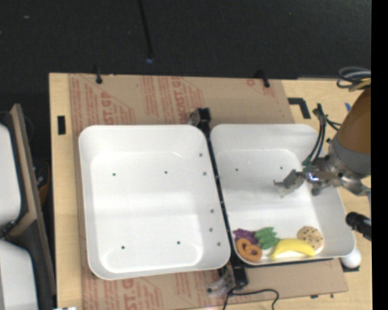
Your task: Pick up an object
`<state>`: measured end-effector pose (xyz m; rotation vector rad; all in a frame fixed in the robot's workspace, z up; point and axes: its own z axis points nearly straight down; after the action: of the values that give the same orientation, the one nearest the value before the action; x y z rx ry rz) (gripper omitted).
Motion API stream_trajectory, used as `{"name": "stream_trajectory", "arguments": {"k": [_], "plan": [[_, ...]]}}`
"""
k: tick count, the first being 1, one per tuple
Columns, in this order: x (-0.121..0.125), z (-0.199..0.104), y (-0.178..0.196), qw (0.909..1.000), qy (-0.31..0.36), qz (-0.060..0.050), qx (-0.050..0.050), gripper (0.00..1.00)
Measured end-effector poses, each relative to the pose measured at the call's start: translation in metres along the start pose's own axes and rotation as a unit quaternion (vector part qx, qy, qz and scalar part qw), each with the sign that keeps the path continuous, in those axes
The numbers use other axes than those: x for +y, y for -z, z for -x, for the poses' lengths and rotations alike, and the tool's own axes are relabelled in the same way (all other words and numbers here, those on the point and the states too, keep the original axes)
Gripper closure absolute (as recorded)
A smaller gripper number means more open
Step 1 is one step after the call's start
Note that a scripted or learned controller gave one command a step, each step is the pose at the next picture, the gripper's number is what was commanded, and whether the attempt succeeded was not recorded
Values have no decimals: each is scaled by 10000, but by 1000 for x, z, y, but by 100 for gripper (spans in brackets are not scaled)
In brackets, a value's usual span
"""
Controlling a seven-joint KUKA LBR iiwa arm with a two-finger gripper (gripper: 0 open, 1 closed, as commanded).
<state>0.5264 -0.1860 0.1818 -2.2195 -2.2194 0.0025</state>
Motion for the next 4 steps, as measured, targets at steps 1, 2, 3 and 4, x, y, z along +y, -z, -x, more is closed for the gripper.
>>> {"name": "stream_trajectory", "arguments": {"k": [1, 2, 3, 4], "plan": [[7, 3, -58, 10000, -4, -6, 1, 0], [6, 3, -82, 10000, -4, 8, -4, 0], [7, 4, -70, 10000, -10, 25, -8, 100], [12, 1, -27, 10000, 0, 38, -10, 100]]}}
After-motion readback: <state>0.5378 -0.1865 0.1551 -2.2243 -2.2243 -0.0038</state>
